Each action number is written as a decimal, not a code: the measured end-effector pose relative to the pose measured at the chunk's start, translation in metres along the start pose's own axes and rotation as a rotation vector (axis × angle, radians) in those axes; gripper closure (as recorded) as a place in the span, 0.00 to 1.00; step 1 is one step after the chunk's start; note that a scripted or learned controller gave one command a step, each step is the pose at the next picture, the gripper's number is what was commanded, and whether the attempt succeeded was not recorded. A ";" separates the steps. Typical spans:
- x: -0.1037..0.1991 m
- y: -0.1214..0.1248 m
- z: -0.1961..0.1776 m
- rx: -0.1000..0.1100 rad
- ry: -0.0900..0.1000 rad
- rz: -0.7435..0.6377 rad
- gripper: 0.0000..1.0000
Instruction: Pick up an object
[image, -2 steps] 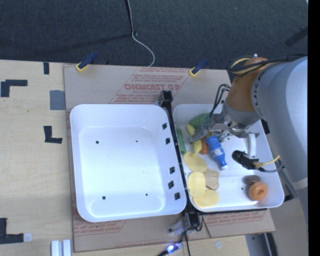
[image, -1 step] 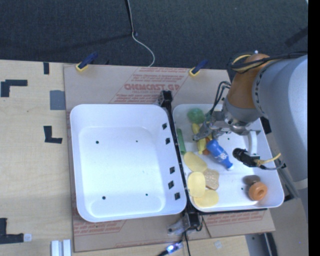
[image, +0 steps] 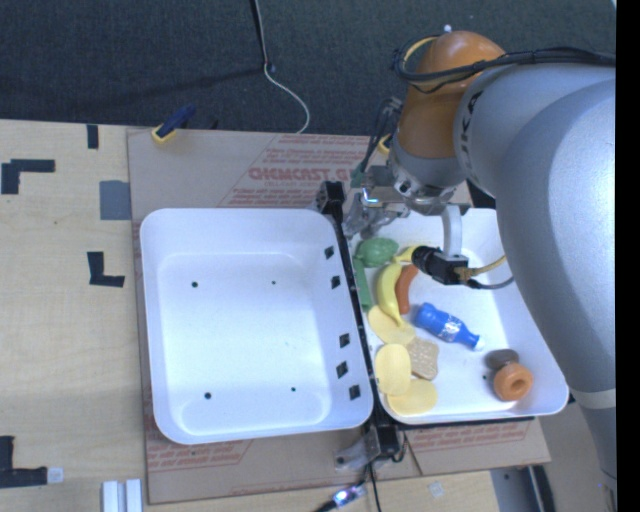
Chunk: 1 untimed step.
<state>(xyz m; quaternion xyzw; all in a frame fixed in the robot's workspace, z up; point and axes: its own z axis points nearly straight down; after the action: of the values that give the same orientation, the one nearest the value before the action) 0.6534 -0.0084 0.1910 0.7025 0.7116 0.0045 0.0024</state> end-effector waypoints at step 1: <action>0.061 -0.024 -0.008 0.012 -0.002 0.006 1.00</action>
<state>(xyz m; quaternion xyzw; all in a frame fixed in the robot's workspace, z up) 0.6283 0.0520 0.1988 0.7047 0.7095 -0.0002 -0.0012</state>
